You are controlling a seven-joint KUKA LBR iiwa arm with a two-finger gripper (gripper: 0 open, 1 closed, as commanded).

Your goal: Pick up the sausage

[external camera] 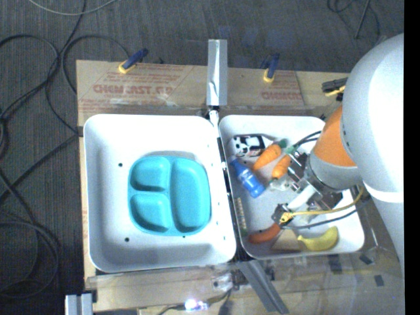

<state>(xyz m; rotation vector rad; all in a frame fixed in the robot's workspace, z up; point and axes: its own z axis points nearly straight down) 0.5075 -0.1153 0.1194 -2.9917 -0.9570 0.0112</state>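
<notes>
The sausage [264, 235] is a short reddish-brown piece lying near the front wall of the right bin [354, 245], towards its left side. My gripper [289, 180] hangs over the middle of that bin, up and to the right of the sausage and apart from it. It sits close to a small orange carrot [281, 167]. Nothing shows as held.
In the right bin lie a second carrot [267, 155], a black-and-white toy [248, 145], a blue bottle [249, 179] by the left wall and a yellow banana [319, 239] right of the sausage. The left bin [105, 176] holds a blue divided plate [170, 193].
</notes>
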